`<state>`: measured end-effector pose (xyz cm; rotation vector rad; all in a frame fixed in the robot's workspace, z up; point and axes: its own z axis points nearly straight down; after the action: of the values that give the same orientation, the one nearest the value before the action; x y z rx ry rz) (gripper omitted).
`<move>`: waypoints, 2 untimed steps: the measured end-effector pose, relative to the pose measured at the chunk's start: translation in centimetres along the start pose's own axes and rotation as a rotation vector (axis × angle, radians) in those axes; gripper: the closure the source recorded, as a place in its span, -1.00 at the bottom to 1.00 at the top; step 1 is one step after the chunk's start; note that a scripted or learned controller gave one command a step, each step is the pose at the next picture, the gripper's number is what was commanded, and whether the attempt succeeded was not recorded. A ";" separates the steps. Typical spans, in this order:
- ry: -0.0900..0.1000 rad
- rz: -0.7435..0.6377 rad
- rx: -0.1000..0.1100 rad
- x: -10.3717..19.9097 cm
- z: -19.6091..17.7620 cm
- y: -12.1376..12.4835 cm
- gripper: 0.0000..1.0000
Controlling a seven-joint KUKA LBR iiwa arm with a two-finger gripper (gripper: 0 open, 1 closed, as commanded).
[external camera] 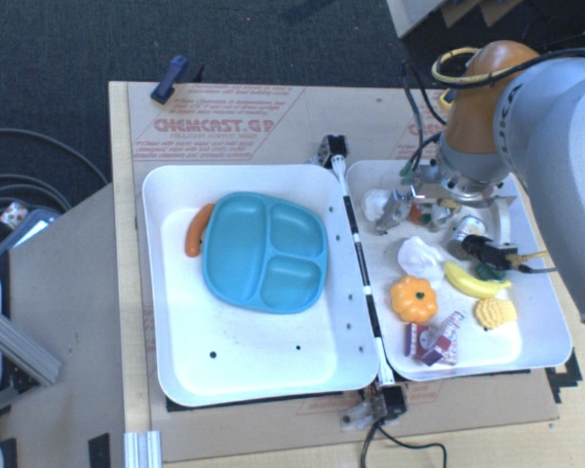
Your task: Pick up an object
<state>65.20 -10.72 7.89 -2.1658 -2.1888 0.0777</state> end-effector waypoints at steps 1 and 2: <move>-0.006 0.005 -0.001 0.4 0.0 0.0 -1.00; -0.005 0.004 -0.001 0.4 0.0 0.0 -1.00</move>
<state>65.16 -10.36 7.90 -2.1732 -2.1875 0.0826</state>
